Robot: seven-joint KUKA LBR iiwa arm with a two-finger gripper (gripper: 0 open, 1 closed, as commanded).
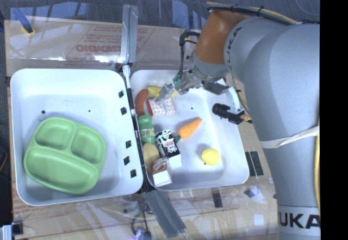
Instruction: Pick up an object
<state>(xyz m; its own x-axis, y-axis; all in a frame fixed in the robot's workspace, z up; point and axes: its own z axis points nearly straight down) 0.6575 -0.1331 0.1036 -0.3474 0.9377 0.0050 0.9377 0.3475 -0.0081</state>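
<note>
Fingers (169,91): state unclear | over right bin (228,176), touching small carton (162,106) | carrot (190,128) nearby

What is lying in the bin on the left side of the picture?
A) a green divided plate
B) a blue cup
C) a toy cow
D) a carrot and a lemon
A: the green divided plate lies in the left bin, while the carrot, lemon and toy cow are in the right bin.
</note>
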